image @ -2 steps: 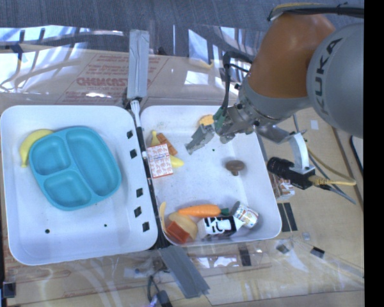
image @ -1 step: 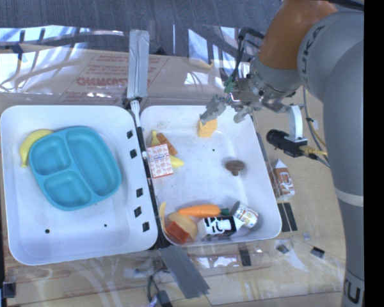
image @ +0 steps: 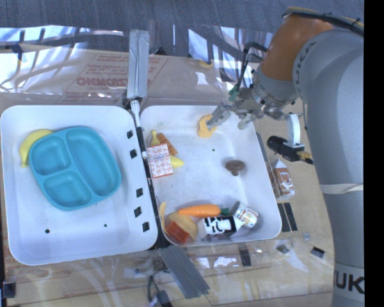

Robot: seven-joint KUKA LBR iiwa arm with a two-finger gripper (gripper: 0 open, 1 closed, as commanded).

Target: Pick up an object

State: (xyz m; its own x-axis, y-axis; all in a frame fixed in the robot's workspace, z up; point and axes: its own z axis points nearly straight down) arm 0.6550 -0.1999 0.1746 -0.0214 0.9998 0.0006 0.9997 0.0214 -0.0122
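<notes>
The gripper (image: 219,116) hangs over the far edge of the right bin (image: 256,147), its tip at a small yellow piece (image: 206,126) that sits up against the bin's back wall, but I cannot tell whether the jaws are apart, together or clamped on it. Most other candidates crowd the near corner, a carrot (image: 200,210), a black-and-white can (image: 219,225) and a small tin (image: 246,217) wedged together, so the lone yellow piece looks the easier target. The blue tray (image: 73,166) and banana (image: 32,142) lie in the left bin (image: 25,229).
</notes>
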